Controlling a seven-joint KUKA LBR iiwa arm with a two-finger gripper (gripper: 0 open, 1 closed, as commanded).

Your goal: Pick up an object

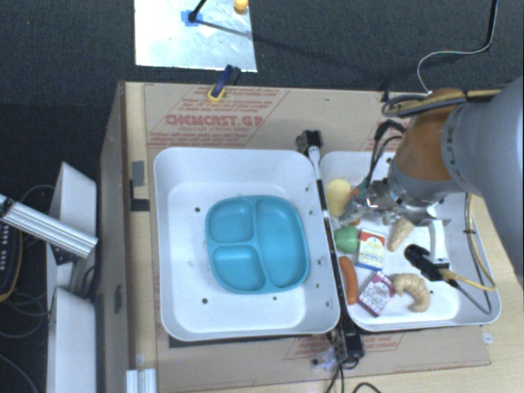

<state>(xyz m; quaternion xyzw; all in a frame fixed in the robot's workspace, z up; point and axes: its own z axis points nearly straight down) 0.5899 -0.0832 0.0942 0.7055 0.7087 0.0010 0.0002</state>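
Observation:
My gripper (361, 205) is low in the right bin (471, 313), near that bin's left wall. It hangs just right of a yellow fruit (338, 192) and above a green fruit (346, 238). A white and red box (371, 250) lies just below it, and a pale banana-shaped piece (400, 234) lies to its right. The grey arm covers the bin's upper right part.
Lower in the right bin lie an orange carrot (350, 278), a maroon packet (376, 294) and a tan croissant-shaped piece (413, 290). The left bin (176, 178) holds a blue divided plate (256, 243). A black divider bar (321, 195) runs between the bins.

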